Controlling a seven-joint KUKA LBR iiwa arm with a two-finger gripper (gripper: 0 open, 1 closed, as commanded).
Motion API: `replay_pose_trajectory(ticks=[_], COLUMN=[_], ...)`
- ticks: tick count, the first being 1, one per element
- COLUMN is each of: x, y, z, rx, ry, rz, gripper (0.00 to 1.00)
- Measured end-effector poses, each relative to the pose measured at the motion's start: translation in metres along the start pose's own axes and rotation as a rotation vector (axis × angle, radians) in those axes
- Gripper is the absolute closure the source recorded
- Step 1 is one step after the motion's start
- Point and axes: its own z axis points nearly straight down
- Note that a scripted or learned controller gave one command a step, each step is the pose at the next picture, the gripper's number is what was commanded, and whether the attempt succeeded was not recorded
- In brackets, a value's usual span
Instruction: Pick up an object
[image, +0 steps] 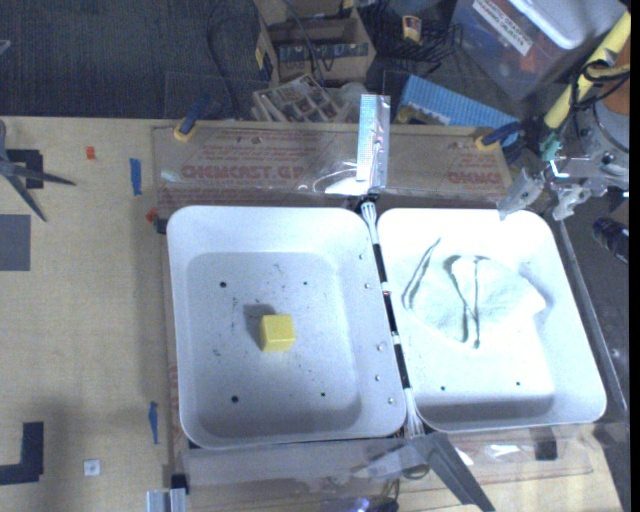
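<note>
Nearest my camera, along the bottom edge, I see a grey metal bracket (420, 465) jutting out under the seam where the two bins meet. Above it sit the left bin (195, 240) and the right bin (575, 370), touching along their inner rims. On the floor of the left bin a yellow block (278, 332) lies alone, a little left of centre, with bare floor on all sides and nothing over it; small dark specks dot the floor around it. In the right bin I see a white cloth (505, 295) spread flat with dark green cords (465, 295) looping across it. Behind the bins lies a clear plastic sheet (270, 165) with reddish lettering, and an upright clear strip (373, 140) stands at the seam. Cables and boxes crowd the floor beyond the bench.

My arm (600, 70) comes in at the top right corner, partly cut off by the frame. Its gripper (540, 195) hangs above the far right corner of the right bin, well apart from the yellow block. I cannot tell how its fingers stand: the metal parts there blur against the clutter
</note>
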Motion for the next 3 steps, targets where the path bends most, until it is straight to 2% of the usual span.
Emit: replay_pose_trajectory(ticks=[1, 2, 3], x=[0.017, -0.015, -0.042], y=[-0.011, -0.032, -0.021], z=[-0.004, -0.026, -0.027], rx=[0.002, -0.003, -0.002], ry=[0.0, -0.002, -0.001], rz=[0.144, 0.375, 0.782], gripper=[0.0, 0.0, 0.0])
